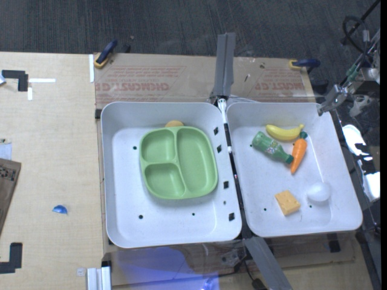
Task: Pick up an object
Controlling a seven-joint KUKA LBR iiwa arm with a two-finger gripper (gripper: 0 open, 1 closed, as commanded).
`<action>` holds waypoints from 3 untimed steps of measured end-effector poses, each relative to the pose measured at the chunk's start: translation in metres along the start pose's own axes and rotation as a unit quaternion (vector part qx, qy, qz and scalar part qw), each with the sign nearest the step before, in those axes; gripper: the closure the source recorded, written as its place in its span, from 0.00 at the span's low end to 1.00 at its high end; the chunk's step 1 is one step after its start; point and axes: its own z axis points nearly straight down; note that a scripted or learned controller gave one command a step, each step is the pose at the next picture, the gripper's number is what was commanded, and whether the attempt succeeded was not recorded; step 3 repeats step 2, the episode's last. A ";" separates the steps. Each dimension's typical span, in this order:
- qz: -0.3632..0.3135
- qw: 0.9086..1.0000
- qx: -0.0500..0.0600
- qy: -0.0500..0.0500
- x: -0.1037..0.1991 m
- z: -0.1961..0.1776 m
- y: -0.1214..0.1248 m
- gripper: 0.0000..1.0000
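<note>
The right bin [338, 162] holds several small toys. A yellow banana [284, 132] lies near its back, with a green bottle [271, 147] on its side just in front of it. An orange carrot [298, 153] lies slanted to the right of the bottle, its green top touching the banana's end. Closer to the front sit a yellow block [287, 202] and a white egg [318, 193], apart from each other. In the left bin [121, 180] lies a green three-part plate [179, 162], and a small yellow-orange thing [174, 124] peeks out behind its far rim.
Brown cardboard [151, 83] lies behind both bins, with blue clamps [106, 52] at its corners. A grey post [225, 65] stands at the back where the bins meet. A small blue piece [59, 209] lies on the wooden bench at left. Cables and hardware [360, 71] crowd the right edge.
</note>
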 end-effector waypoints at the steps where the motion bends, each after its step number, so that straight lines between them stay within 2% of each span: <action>1: 0.051 0.999 0.000 0.000 -0.001 0.184 -0.007 0.00; 2: 0.050 0.999 -0.001 0.000 -0.002 0.175 -0.007 1.00; 3: 0.050 0.999 -0.001 0.000 -0.002 0.175 -0.007 1.00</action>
